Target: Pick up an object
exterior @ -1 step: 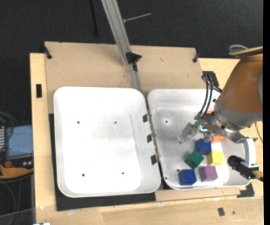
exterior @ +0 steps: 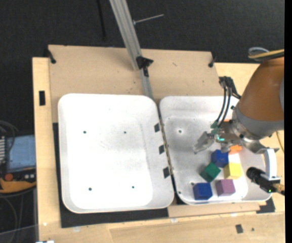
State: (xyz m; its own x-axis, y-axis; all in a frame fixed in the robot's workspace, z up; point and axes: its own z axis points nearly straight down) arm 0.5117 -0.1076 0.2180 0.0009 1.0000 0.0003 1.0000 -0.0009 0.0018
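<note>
Above right bin, tool.

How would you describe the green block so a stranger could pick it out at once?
Look in the right-hand white bin, at the cluster of small blocks in its near right corner. The green block lies on the cluster's left side, just below a blue block. It is the only green one.

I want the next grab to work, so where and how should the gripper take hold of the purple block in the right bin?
Probably grip the purple block across its left and right faces, coming straight down. Its top is exposed, the blue block stands slightly apart on the left, but the yellow block crowds its far side and the right bin's wall is close in front.
</note>
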